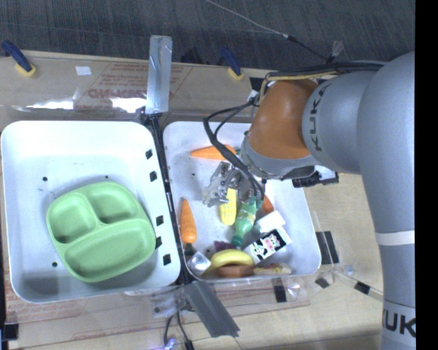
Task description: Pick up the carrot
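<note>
Carrot (187, 221) lies in the right bin (177, 146), lengthwise against that bin's left wall, a little below the middle of the frame, with bare white floor on its right. The gripper (222, 187) hangs over the middle of the same bin, to the upper right of the carrot and apart from it. How far it is open I cannot tell, as the metal parts blur together, and nothing shows in its grasp.

Just right of the gripper a yellow corn (227, 205) stands on end, and beside that a green bottle (244, 226) leans toward the lower edge. A banana (231, 257) lies across the bin's lower end, with a black-and-white box (268, 243) to its upper right. Near the bin's upper wall lies an orange piece (209, 152), partly hidden by the arm — what it is I cannot tell.

The left bin (29, 141) holds a green divided plate (101, 229), lying flat in its lower half.
</note>
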